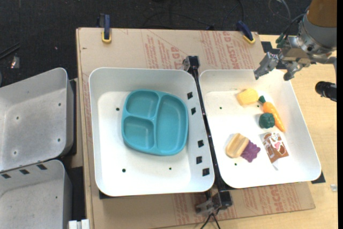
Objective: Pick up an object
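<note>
Cardboard-topped bench (161,45) bears two white bins (107,169) over dark, cable-strewn floor (48,2).

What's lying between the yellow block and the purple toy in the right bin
In the camera view, the stretch from the yellow block to the purple toy is mostly bare white bin floor; a tan bread-like piece sits beside the purple toy.

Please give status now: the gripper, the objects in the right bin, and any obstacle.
Gripper open, nothing between fingers, above right bin's far edge. Objects untouched in bin: yellow block nearest, carrot, purple piece. Nothing blocking.
</note>
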Controlling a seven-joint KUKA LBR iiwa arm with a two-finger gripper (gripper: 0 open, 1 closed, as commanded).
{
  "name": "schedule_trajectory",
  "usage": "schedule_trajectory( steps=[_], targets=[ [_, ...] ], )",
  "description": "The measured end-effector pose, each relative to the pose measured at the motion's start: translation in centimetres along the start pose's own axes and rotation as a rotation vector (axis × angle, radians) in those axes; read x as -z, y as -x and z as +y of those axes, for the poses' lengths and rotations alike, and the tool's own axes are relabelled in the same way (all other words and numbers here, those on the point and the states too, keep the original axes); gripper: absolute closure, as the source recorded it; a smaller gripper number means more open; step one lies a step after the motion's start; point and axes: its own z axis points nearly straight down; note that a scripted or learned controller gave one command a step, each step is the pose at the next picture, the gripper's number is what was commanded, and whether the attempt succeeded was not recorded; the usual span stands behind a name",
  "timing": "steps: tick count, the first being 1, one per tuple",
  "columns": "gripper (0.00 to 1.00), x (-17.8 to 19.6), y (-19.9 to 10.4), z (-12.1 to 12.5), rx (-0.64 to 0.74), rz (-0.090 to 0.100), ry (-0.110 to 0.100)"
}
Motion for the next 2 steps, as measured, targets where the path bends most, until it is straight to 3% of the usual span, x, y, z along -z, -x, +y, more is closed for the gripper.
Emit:
schedule_trajectory(
  steps=[1,2],
  targets=[
    [0.0,0.8,-0.1,0.2,0.003,-0.002,0.012],
    [0.0,-3.5,0.2,0.6,0.001,-0.002,0.01]
  ],
)
